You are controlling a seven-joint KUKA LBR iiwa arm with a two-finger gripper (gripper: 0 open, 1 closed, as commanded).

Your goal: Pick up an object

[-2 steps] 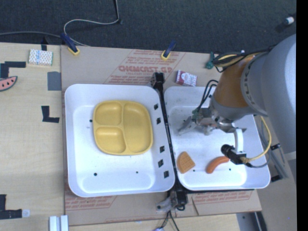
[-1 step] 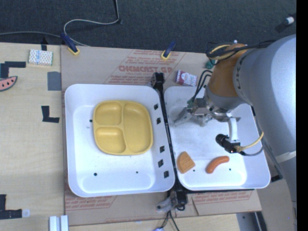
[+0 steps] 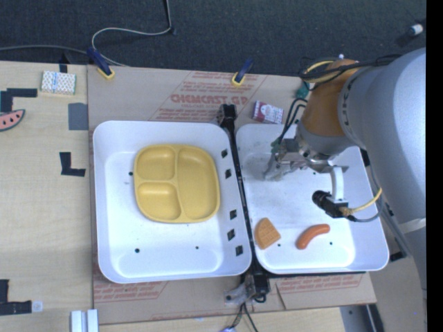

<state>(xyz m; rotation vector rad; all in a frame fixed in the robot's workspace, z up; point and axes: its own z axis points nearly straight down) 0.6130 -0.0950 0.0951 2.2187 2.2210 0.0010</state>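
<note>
While the yellow plate (image 3: 177, 183) fills the left bin (image 3: 111, 206), right of it lie the cracker (image 3: 266, 232) and sausage (image 3: 313, 236); the gripper (image 3: 277, 169), state unclear, hovers beyond them and may close on nothing.

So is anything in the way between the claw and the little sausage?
Nothing visible blocks it. The claw hovers over bare floor of the right bin; the sausage lies nearer the front, with the cracker off to its side.

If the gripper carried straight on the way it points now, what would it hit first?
The gripper points down and left into the right bin. Most likely it would meet the bin's bare white floor first. The cracker and sausage lie nearer the camera, off that line, though depth is uncertain.
</note>
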